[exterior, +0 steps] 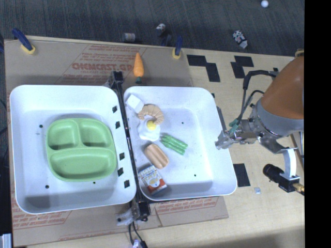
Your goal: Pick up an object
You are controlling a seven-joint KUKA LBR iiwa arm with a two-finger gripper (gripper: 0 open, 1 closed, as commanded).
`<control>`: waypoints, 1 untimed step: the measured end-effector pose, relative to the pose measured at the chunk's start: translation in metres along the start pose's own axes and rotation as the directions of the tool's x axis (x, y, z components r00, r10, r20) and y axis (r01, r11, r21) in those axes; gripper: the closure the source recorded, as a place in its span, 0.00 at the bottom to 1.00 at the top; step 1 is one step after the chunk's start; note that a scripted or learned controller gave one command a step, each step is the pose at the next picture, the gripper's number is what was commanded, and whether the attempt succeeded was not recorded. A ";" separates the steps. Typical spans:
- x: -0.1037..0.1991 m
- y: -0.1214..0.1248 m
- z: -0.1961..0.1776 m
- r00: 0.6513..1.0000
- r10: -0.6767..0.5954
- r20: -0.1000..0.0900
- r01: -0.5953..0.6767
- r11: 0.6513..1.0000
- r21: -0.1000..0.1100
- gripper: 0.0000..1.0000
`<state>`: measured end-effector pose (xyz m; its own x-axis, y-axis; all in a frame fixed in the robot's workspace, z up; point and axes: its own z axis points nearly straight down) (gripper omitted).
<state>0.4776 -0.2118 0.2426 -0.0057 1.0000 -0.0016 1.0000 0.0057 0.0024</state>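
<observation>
The right bin [201,118] holds several toy foods along its left side: a croissant [150,112], a fried egg [150,129], a green bean pod [174,144], a hot dog bun [156,155], a small white piece [134,103] and a red-and-white carton [151,180]. My gripper [226,139] hovers at the bin's right rim, away from all of them, with nothing seen between its fingers.
The left bin [26,138] carries a green divided plate [80,149]. A toy carrot [138,65] lies on the cardboard behind the bins. Clamps sit along the back edge. The arm's orange band [284,92] is at the right.
</observation>
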 end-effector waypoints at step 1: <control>0.018 0.000 0.017 1.000 -0.002 -0.001 0.002 1.000 0.003 1.00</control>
<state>0.4772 -0.1934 0.2259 -0.0078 1.0000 -0.0004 1.0000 0.0078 -0.0007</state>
